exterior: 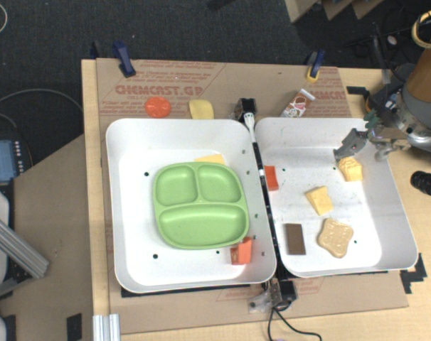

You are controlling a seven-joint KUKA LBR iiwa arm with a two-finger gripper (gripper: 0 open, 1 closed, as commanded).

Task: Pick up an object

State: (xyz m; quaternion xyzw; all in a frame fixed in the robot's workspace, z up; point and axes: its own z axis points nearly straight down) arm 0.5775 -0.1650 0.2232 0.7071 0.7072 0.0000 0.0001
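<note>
The grey two-finger gripper [359, 146] hangs over the right white bin [386, 251], just above a small yellow block [350, 169]; whether its jaws are parted cannot be told.

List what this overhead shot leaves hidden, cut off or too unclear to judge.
- Pincer: small and dark in the camera view; open or shut is unclear, as is whether it touches the yellow block just below it.
- Arm: cut off by the right edge.
- Yellow piece in the left bin: mostly hidden behind the green divided plate.
- Small packet on the cardboard: its print is too small to read.
</note>
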